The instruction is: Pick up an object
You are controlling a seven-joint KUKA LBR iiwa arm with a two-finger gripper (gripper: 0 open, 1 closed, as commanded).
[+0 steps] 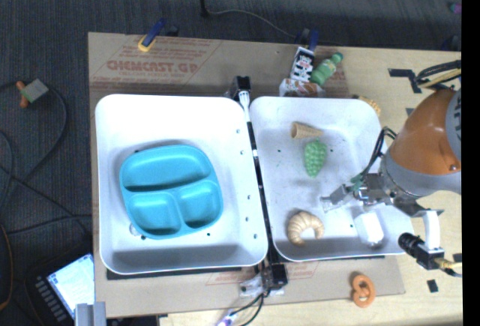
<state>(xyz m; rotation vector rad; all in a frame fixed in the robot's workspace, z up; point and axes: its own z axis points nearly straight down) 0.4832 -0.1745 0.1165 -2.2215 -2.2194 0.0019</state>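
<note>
Blue plastic divided tray: left bin, rigid, bulky, poor pick. Tan croissant: right bin, front, likely light hollow toy; take across narrow middle. Beige cone: rear of right bin, small, may roll. Green grape cluster: just in front of cone, bumpy, good grip across width. White block: near front right, smooth. Hand: low over right bin, between grapes and block; grip state cannot be judged, nothing seen held. Orange ring: counter, front.

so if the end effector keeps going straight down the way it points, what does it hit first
Most likely the bare floor of the right bin, under the end effector. The croissant sits to its lower left and a white object just below it in the view; depth is hard to judge.
</note>
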